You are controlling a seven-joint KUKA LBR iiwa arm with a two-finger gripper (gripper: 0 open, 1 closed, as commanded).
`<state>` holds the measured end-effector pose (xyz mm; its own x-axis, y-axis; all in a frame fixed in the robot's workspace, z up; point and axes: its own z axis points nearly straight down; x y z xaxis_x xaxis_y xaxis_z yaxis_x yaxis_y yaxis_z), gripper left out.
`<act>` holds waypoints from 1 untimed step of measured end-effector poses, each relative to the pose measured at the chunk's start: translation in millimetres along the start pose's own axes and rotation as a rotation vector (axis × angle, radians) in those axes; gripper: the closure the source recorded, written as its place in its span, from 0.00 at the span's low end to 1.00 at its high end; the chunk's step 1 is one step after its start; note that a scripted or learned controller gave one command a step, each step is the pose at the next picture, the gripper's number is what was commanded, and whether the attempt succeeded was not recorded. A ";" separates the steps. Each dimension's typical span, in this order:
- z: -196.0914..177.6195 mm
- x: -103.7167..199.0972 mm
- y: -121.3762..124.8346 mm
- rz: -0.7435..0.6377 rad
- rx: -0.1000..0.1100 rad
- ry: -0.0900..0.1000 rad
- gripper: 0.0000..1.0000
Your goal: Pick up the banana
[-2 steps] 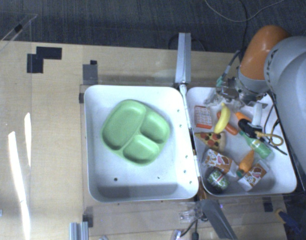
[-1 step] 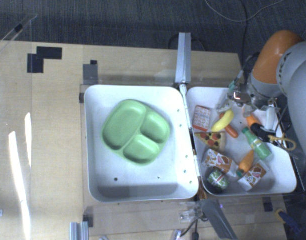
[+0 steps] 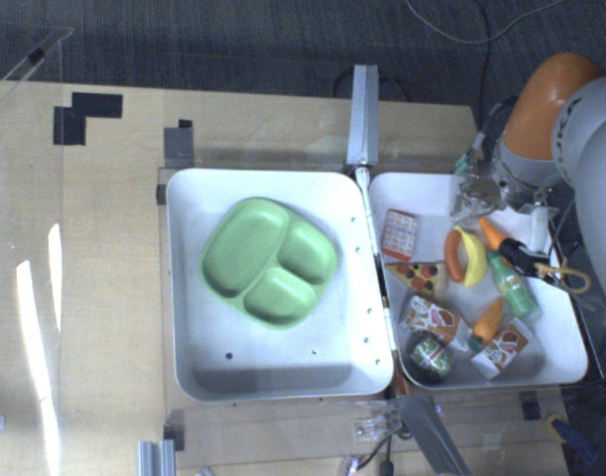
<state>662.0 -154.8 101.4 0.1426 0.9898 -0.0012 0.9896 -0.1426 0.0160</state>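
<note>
2 bins: your banana (image 3: 471, 256) lies in the right bin (image 3: 570, 365); gripper (image 3: 473, 200) hovers near, finger state unclear.

My arm enters from the right of the view, grey link uppermost, the orange band bulging just above the wrist. Wrist angled down and toward the left. My claw (image 3: 478, 198) hangs low at the end of it, metallic parts pointing downward. Finger spacing not resolvable from this overhead slant.

bright, even overhead light | glare streaks on bench (image 3: 35, 296) at left | soft focus
</note>
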 end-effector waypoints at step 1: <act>0.1 0.1 -0.1 -0.001 0.000 0.000 0.00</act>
<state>662.0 -154.7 101.3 0.1418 0.9899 -0.0014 0.9898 -0.1417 0.0158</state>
